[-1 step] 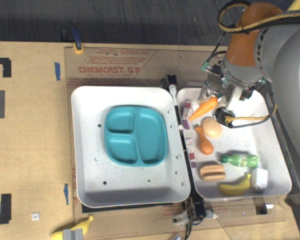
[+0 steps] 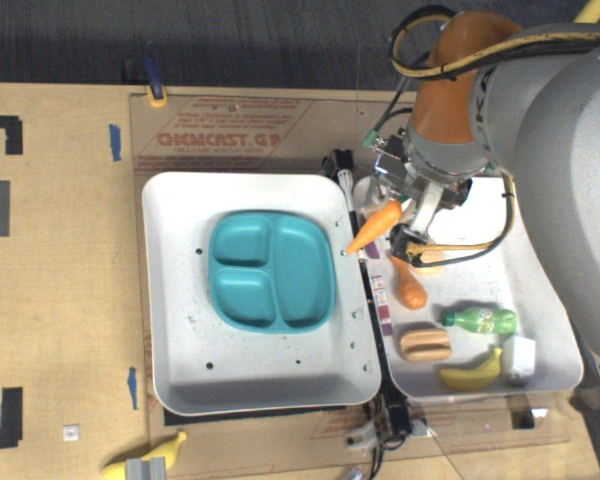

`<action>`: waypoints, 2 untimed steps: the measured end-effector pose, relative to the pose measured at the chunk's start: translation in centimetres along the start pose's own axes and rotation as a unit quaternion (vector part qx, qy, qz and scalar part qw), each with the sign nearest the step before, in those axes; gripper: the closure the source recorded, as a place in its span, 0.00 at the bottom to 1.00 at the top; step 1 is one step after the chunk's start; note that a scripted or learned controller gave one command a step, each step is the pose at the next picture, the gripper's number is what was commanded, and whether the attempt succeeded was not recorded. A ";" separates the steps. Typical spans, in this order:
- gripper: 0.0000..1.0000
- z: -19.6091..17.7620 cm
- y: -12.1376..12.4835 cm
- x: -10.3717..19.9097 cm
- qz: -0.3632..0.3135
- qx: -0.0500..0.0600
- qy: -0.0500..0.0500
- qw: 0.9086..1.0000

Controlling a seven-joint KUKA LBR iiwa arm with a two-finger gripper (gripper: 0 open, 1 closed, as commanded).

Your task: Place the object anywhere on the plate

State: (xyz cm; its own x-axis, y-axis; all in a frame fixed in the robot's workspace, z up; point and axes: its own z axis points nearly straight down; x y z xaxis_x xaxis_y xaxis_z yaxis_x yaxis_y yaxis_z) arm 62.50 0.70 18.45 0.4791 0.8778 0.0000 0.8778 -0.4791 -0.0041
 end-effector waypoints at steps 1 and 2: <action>1.00 1.5 -7.9 11.0 -0.072 0.003 0.000 0.997; 0.00 1.4 -7.5 10.5 -0.068 0.001 -0.001 0.998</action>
